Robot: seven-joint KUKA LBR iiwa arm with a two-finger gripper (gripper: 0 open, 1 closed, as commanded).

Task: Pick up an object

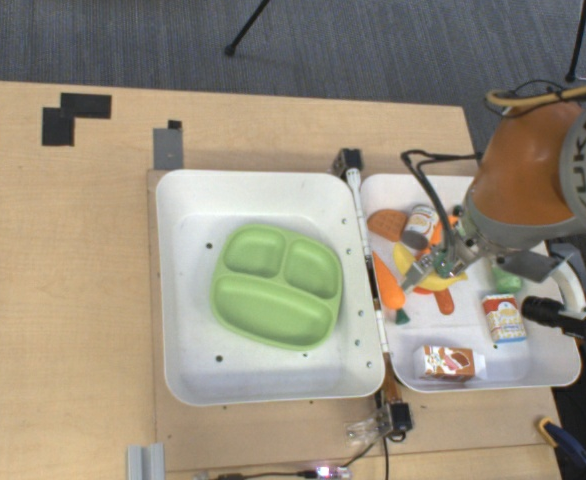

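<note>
A grey KUKA arm (533, 183) with an orange band reached in from the right over a pale wooden surface (63, 298) carrying two shallow white bins side by side. Its gripper (435, 265) hung low over the near-left part of the right bin (533, 376), directly above a yellow, banana-like toy (423, 273) at the heart of a small cluster of play food; whether the gripper was released or clenched could not be told from this slanted overhead view, and nothing was plainly seen between its tips. An orange toy carrot (388, 283) with a green tip lay just beside the yellow piece, close to the divide between the bins, while a brownish bread-like item (385, 224) and a small can (419, 225) sat toward the far side of the cluster. A red-and-white carton (504, 320) stood nearer the right wall, and a brown-and-white packet (447, 362) rested close to the front edge. The left bin (188, 368) held a green three-compartment plate (276, 286), lying flat near its middle, well apart from the arm.
</note>
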